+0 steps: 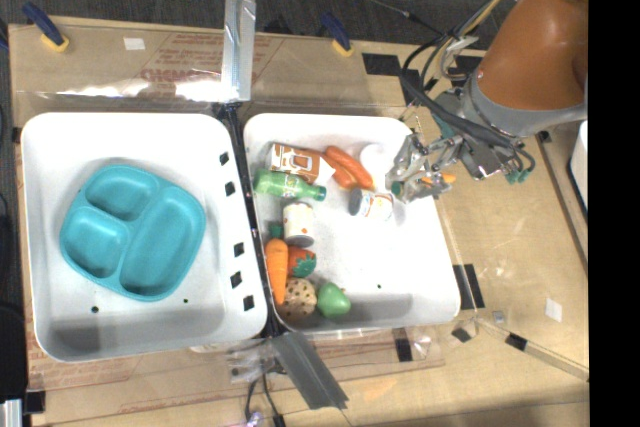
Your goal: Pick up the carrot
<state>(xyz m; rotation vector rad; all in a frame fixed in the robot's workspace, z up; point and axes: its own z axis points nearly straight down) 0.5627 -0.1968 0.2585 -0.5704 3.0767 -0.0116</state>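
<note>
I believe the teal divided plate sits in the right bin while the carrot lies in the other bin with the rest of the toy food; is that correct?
Not quite. The camera view shows the teal divided plate in the left bin, not the right one. The carrot lies in the other bin, the right bin, with the rest of the toy food, near that bin's left wall.

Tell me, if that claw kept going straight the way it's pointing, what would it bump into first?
The gripper seems to point down and left into the right bin. Probably it would first meet the small white cup just beside it, not the carrot farther off; depth is hard to judge.
</note>
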